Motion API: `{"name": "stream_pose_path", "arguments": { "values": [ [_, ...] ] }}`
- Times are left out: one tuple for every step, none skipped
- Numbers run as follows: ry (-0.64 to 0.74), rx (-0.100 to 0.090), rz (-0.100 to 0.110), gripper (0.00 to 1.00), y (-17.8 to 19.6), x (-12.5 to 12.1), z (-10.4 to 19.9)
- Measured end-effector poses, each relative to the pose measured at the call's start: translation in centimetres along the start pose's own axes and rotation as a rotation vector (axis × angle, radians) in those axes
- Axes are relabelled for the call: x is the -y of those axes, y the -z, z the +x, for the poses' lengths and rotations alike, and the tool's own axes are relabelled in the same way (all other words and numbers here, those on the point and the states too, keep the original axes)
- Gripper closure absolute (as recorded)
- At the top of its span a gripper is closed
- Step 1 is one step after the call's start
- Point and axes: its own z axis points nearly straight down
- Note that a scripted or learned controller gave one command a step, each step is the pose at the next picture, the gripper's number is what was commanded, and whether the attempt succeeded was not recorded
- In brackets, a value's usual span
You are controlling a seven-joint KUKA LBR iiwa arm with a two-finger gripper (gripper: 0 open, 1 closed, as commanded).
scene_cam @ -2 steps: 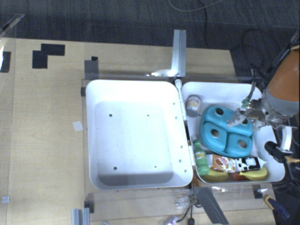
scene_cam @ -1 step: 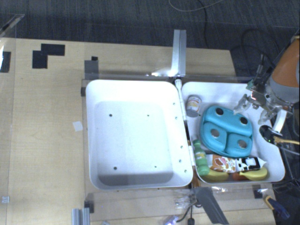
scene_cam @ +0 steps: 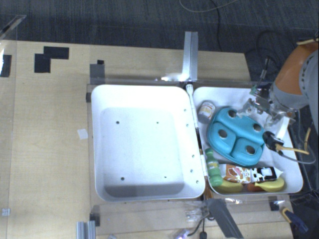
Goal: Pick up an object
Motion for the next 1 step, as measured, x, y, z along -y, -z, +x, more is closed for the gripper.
{"name": "stream_pose_path", "arguments": {
  "values": [
    [0.089, 0.003, 0.024, 0.0, 1.03, -1.37, -0.85]
  ]
}}
